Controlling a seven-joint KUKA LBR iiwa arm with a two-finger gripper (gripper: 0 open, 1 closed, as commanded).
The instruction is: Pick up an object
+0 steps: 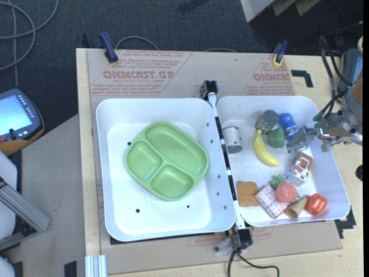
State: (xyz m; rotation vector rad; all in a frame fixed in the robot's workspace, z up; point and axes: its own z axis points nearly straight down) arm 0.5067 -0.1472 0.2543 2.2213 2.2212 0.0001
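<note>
The right bin (331, 172) holds a small pile of toy food. At its far side a blue bottle (287, 124), a grey-green tin (267, 120) and a green ball-like piece (276, 137) crowd together, with a yellow banana (265, 151) just in front of them. A silver can (232, 138) lies near the divider. A white and orange carton (300, 167) lies further right. My gripper (322, 134) hovers at the bin's right rim, just right of the blue bottle and above the carton, with nothing seen held in it.
The left bin (112, 131) bears a green divided plate (167, 160). In the right bin's near corner lie a brown toast slice (248, 193), a pink wafer block (269, 201), a pink-red fruit (285, 193), a cone (294, 208) and a red pepper (315, 203).
</note>
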